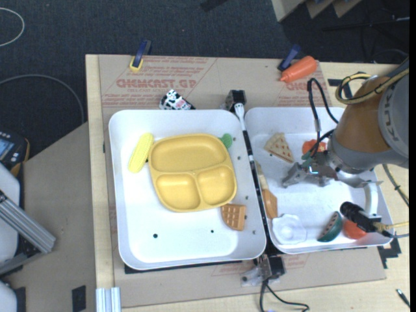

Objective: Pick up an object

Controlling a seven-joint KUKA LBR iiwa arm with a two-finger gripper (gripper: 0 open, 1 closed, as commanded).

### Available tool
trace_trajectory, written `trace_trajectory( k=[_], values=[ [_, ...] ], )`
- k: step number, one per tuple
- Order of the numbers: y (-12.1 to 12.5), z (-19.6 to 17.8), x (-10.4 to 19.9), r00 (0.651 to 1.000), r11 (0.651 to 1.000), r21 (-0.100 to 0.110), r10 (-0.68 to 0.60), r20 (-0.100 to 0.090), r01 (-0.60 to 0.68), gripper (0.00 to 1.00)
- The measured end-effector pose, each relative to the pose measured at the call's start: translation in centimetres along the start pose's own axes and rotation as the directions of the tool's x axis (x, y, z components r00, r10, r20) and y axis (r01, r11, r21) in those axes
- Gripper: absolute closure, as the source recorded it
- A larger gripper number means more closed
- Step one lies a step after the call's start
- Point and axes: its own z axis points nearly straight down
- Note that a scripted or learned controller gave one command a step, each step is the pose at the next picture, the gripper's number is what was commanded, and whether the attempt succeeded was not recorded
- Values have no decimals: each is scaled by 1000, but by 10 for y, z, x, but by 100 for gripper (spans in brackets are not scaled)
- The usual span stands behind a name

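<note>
Camera view: nearest, the front edge of the tan tabletop (188,275), with a black cable (273,291) trailing off it. Two white bins sit on it side by side.

Front of the right bin (325,127): a clear cup (288,228), then a watermelon slice (330,227) against the near wall. Front of the left bin (123,200): a waffle piece (234,216) just beside a yellow divided plate (192,171).

Mid right bin: the hand (307,179) is low over bare bin floor, its two fingers splayed apart with nothing between them. A waffle triangle (279,148) lies just beyond it.

A corn cob (140,151) touches the plate's left rim.

Far tabletop carries red print, an orange clamp (298,69) and a blue-and-yellow clamp (138,56). Beyond is dark carpet (97,12).
</note>
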Motion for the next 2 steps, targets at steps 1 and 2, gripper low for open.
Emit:
trace_trajectory(
  k=[1,2],
  values=[
    [2,-14,-1,1000,1000,-8,1,3,-1,100],
    [-2,-62,-10,1000,1000,-12,1,5,-1,100]
  ],
)
